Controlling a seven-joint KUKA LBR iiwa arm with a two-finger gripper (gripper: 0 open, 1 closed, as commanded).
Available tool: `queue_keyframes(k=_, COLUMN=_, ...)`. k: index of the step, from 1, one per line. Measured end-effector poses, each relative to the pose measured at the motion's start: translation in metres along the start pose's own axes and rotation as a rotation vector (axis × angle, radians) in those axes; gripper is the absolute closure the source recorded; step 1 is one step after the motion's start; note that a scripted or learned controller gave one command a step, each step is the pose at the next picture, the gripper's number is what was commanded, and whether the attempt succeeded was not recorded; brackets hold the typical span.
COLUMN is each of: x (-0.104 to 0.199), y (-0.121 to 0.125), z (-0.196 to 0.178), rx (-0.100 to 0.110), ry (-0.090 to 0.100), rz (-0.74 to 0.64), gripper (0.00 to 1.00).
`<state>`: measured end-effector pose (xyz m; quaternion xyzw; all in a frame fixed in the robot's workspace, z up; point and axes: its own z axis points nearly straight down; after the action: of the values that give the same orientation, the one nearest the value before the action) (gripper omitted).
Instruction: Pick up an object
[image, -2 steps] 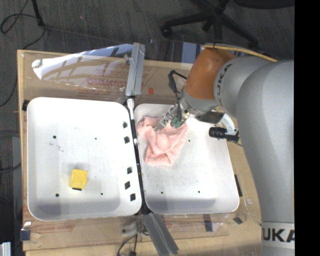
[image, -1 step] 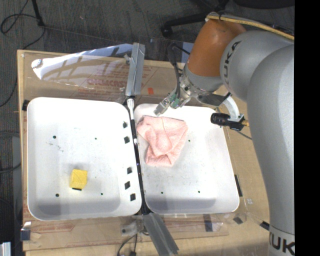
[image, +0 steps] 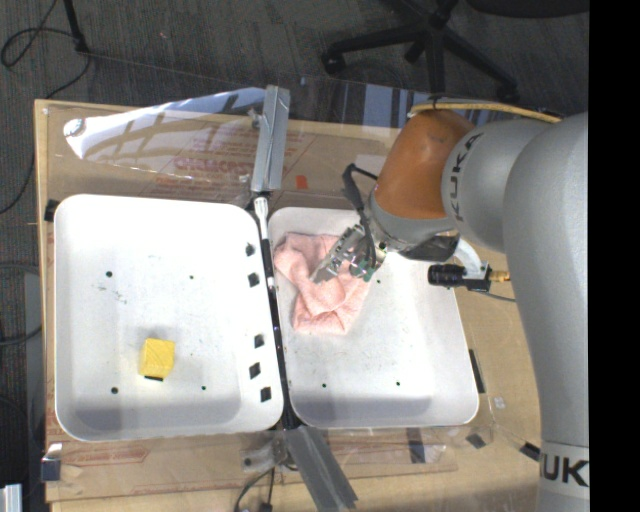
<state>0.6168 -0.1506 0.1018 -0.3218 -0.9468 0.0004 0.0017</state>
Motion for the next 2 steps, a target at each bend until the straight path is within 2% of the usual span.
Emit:
queue_keyframes(k=1, x=-0.032, y=0.005, z=0.008, rx=-0.002, ry=-0.004, rz=0.189, gripper=1.0)
queue_keyframes(k=2, x=-0.008, y=0.038, z=-0.099, rx=-0.003, ry=-0.005, rz=0.205, gripper=1.0)
